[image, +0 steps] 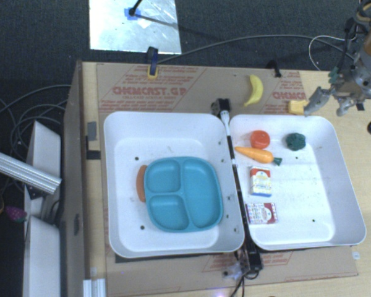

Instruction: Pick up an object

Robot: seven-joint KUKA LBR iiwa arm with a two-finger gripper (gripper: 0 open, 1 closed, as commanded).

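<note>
My gripper (329,104) hangs at the far right, just beyond the back rim of the right bin (334,228). Its two fingers are spread open with nothing between them. Inside that bin a red tomato (260,139) lies beside an orange carrot (255,154). A dark green broccoli piece (296,141) sits nearest the gripper, a little in front of it and to its left. Lower in the bin are a small white carton (260,181) and a red-and-white box (261,213).
The left bin (123,135) holds a blue divided plate (182,192) with a brown sausage (140,183) along its left side. On the cardboard behind the bins lie a banana (255,90) and a yellow block (296,107). Cables run across the back.
</note>
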